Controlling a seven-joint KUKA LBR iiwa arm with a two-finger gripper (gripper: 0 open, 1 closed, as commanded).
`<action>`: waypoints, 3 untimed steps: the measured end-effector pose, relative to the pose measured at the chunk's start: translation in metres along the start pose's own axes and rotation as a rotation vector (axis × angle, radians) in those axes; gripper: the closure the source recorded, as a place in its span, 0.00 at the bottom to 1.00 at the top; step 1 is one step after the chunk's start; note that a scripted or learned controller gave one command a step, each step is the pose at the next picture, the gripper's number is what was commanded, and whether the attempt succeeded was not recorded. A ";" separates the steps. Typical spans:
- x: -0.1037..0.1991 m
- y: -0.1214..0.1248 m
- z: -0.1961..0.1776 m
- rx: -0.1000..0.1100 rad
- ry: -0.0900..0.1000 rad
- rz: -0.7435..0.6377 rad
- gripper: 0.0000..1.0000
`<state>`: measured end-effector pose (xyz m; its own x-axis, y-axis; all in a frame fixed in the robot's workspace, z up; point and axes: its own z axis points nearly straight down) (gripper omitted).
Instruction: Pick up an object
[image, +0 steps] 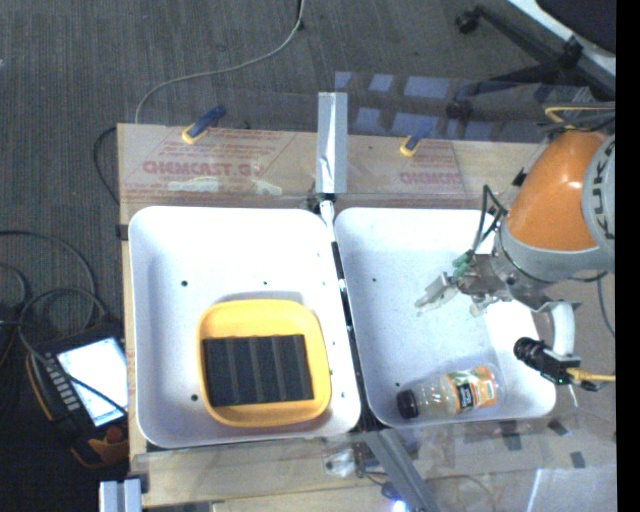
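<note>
A slanted overhead view of a bench bearing two shallow white bins side by side. The robot arm (565, 200), grey with a large orange dome above the wrist, reaches in from the right edge of the view and hangs over the right bin (400, 250).

Its pincer (445, 290) points toward the bin's middle, poised above the white floor. The pictures are too small and blurred there to tell whether it stands wide or narrow, and nothing can be seen held in it.

The left bin (160, 240) lies well away from the pincer, across the divider. In it rests a yellow tray-like container (265, 365) with dark slots across its top, the largest loose object on the bench.

Nearer the pincer, toward the front wall of the right bin, lies a small clear bottle (448, 392) with an orange label and a dark cap. It rests on its side, its long axis running roughly along that front wall, cap end toward the divider. It sits apart from the pincer, not beneath it.

By my judgement the bottle is the likelier target: the pincer would need to travel toward the front wall and close across the bottle's narrow width, not along its length.
</note>
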<state>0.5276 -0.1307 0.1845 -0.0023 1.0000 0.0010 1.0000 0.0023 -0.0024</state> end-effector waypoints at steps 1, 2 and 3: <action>-0.054 -0.039 0.020 -0.001 -0.001 -0.013 0.00; -0.076 -0.041 0.090 -0.010 -0.002 -0.049 0.00; -0.073 -0.039 0.091 -0.019 -0.015 -0.200 0.00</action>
<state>0.4889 -0.2032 0.0932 -0.2013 0.9794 -0.0151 0.9794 0.2015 0.0157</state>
